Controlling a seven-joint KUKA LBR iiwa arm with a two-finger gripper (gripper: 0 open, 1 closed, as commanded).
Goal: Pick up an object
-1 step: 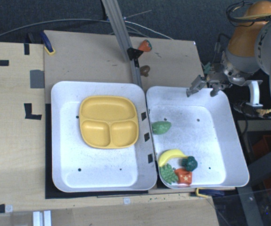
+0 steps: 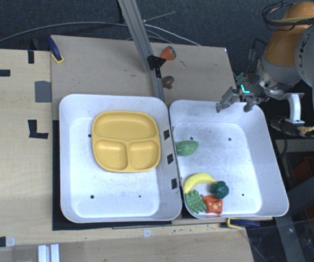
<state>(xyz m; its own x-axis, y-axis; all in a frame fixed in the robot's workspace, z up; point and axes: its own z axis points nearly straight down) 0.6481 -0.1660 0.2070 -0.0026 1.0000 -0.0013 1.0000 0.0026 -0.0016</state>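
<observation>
Lying in the near corner of the right bin (image 2: 255,146), the banana (image 2: 199,181) looks light, stiff and smooth; I would grip across its middle. Its long axis runs sideways, arching up. Beyond the bin's far rim hovers the pincer (image 2: 235,103), spread and empty.
</observation>
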